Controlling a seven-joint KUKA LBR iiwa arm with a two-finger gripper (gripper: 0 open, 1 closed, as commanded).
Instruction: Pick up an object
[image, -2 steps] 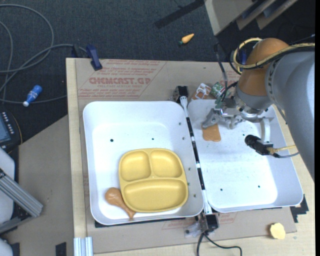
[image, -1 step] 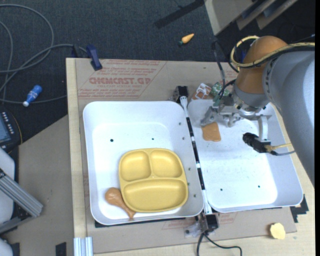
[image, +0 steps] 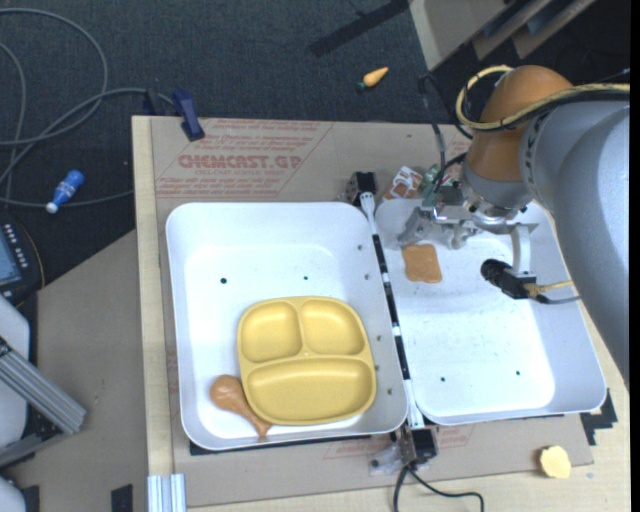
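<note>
Arm (image: 560, 150) reaches in from the right, orange band above the wrist, gripper (image: 438, 232) low over the far end of the right bin (image: 500, 370). Can't tell the gripper's state from this angle.

Right bin: a small tan flat piece, toast-like (image: 423, 264), lies on the bin floor near the divider, just below the gripper; contact between the two isn't clear. A black cable plug (image: 505, 279) hangs off the wrist just to its right, over the bin.

Left bin (image: 190, 300): a yellow divided plate (image: 305, 360), three compartments, sits toward the near side. An orange-tan drumstick-shaped toy (image: 236, 400) lies at its lower left, touching the plate's edge.

Readable text: the brown board (image: 250, 155) under the bins is printed "CHEMCAST GP" in red, with smaller lines too fine to read.

Off the bins: a small red-and-white item (image: 405, 183) behind the right bin, a yellow chunk (image: 555, 461) on the board at the near right corner, a blue clip (image: 186, 112) at the board's far left edge, a small orange piece (image: 375, 76) and a blue-and-white bottle (image: 66, 189) on the floor.
</note>
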